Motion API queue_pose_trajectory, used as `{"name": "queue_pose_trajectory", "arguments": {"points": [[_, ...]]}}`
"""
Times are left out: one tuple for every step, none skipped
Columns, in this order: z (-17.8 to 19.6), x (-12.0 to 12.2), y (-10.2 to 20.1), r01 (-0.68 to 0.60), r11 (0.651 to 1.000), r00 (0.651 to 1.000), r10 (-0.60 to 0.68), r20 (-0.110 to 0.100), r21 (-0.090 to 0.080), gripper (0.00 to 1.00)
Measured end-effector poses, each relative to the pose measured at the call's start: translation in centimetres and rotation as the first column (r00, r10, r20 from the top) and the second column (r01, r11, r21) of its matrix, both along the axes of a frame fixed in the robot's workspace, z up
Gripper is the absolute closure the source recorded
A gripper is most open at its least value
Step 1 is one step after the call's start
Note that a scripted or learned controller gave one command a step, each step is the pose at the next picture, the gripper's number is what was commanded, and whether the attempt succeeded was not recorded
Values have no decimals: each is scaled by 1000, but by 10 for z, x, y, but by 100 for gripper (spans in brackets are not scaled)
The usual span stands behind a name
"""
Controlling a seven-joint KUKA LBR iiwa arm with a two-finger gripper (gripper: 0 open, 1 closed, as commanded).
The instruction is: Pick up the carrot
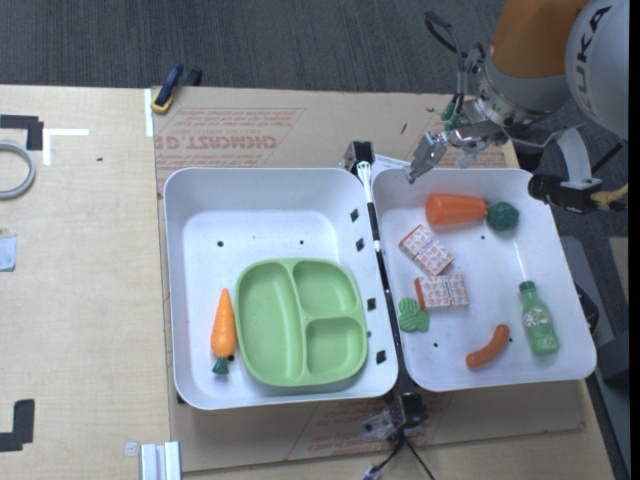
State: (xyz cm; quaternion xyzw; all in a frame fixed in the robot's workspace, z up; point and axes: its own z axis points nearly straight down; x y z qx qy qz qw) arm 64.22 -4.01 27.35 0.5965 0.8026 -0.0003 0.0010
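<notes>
You see the gripper hanging above the far edge of the right bin, holding nothing, while the nearest carrot lies just below it near that edge, its long axis running across the bin.

Bright, even overhead light; soft shadows, slightly grainy focus.
</notes>
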Motion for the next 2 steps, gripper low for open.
{"name": "queue_pose_trajectory", "arguments": {"points": [[-82, -81, 41, 237, 972, 972, -237, -3, 1, 0], [-82, -125, 110, 348, 937, 937, -348, -3, 1, 0]]}}
